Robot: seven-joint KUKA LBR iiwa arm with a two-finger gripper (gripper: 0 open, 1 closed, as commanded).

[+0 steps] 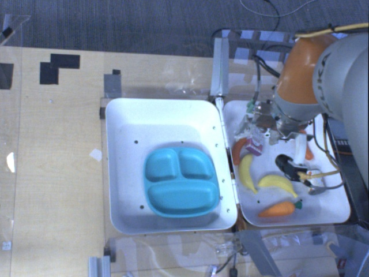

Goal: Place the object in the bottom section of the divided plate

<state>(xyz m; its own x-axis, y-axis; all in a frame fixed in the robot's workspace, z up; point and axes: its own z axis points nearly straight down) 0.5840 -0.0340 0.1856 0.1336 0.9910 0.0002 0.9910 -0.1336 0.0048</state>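
Grey arm point(346, 74), orange band, black cables

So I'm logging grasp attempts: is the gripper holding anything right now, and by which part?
It cannot be told. The gripper is low over the right bin, near a purple item, but the wrist hides any hold.
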